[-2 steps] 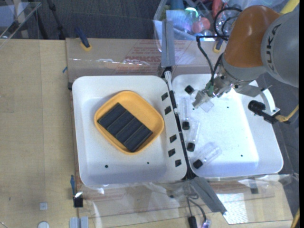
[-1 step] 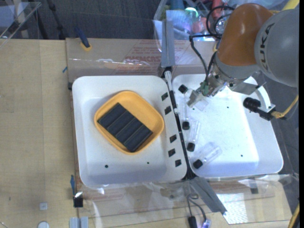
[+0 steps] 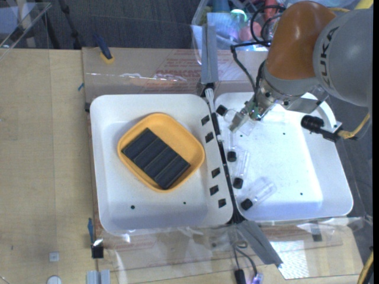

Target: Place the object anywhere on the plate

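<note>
Presently catalogued, with hazards noted.

Plate (image 3: 161, 151): yellow, squarish with rounded corners, lying in the left white bin (image 3: 112, 206), left of frame centre. A dark ribbed slab (image 3: 155, 154) already covers most of its middle, so only the raised yellow rim and corners are bare.

Object: a small clear plastic tube (image 3: 260, 190), lying flat on the floor of the right white bin (image 3: 331, 188), lower centre-right of the frame, near the divider (image 3: 220, 152) between the bins. Its outline is faint against the white.

Gripper (image 3: 240, 120): hanging over the upper left part of the right bin, well apart from the tube. Whether the fingers are spread or pressed together cannot be told; they are small and blurred. Nothing is seen between them.

Risks, as judged:
- Transparent, round item on white: a descent may land off-centre and the tube may roll aside.
- Closeness to the divider may crowd the approach.
- On release, the tube could roll off the ribbed slab and over the plate's edge.
</note>
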